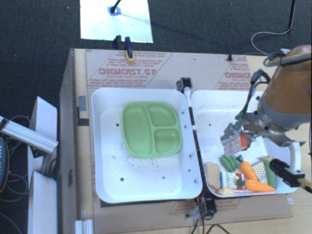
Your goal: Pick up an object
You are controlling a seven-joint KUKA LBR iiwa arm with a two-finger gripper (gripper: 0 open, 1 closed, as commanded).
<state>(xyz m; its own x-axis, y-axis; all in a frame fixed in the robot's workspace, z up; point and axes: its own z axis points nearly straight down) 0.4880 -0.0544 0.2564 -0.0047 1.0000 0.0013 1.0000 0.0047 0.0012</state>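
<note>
While the hand (235, 139) is hung over the right bin (214, 106), its grip undeterminable, the carrot (249, 172) is found just below-right, long axis slanting toward the near-right corner.

Light fell evenly and brightly from above, with soft, faint shadows. Well left of the gripper (234, 139), the white bins (109, 130) looked nearly washed out, and a pale sheet (116, 13) far up-left glared. The picture was slightly soft and grainy; small items just below the gripper blurred together.
</note>
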